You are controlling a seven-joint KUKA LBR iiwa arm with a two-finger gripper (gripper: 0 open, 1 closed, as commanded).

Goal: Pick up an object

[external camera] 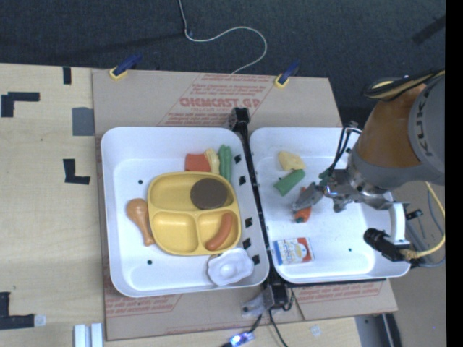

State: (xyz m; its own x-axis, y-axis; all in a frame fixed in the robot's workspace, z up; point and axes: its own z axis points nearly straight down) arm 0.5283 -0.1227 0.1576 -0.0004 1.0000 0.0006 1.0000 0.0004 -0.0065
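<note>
Left white bin (116,215): yellow divided plastic tray (189,215), untouched. Right white bin (329,266): small orange-red toy piece (302,212) near centre, directly at gripper (312,198) tip. Grip state: cannot tell. Advice: straddle piece squarely, close fully, lift straight up.

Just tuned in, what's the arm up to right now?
The arm's gripper is low in the right bin, right at a small orange-and-green toy carrot. Whether it has a hold on the carrot is not clear. A green piece, a yellow piece and a small carton lie nearby. The yellow divided plate sits in the left bin.
</note>
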